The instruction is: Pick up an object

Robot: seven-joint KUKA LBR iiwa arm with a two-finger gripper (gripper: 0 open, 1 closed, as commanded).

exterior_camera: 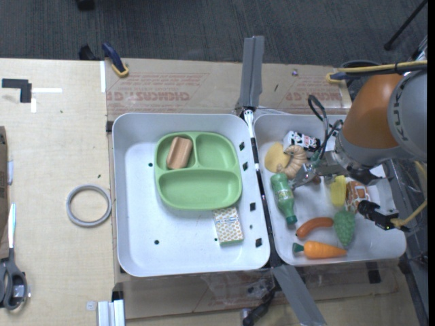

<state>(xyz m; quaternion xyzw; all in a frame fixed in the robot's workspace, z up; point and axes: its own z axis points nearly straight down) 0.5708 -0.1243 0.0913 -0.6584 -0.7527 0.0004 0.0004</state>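
The right bin (397,248) holds several toy foods. A green bottle (283,195) lies at its left side, and a yellow round piece (274,158) and a tan toy (296,157) sit above the bottle. A black-and-white cow figure (301,140) stands near the back. An orange carrot (323,250), a red sausage (315,226), a green vegetable (345,227), a yellow block (338,191) and a printed packet (357,195) lie toward the front. My gripper (307,176) hangs low in this bin, just right of the bottle's top and below the tan toy.
The left bin (129,243) holds a green divided plate (204,190) with a tan bread piece (179,152), and a small patterned box (229,225). On the bench to the left lie a tape ring (88,204) and scissors (11,280).
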